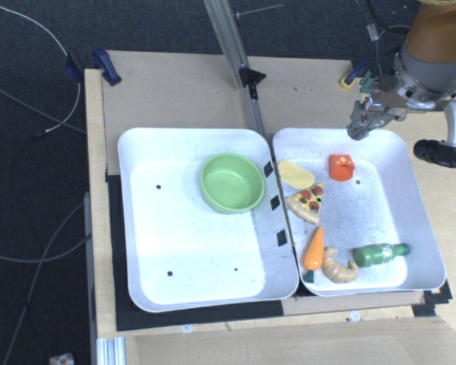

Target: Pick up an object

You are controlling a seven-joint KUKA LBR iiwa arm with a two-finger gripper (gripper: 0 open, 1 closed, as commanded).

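Blocky red toy (341, 166) lies on smooth white bin (410, 204), claw (360, 130) above.

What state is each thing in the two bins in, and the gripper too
Green bowl: upright in the left bin.
Red block: resting in the right bin, free.
Yellow chip: lying flat.
Pizza slice: lying flat.
Carrot: on its side.
Croissant: lying beside the carrot.
Green bottle: on its side.
Gripper: above the right bin's far edge, holding nothing.

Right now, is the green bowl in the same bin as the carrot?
No, the green bowl sits in the left bin; the carrot lies in the right bin.
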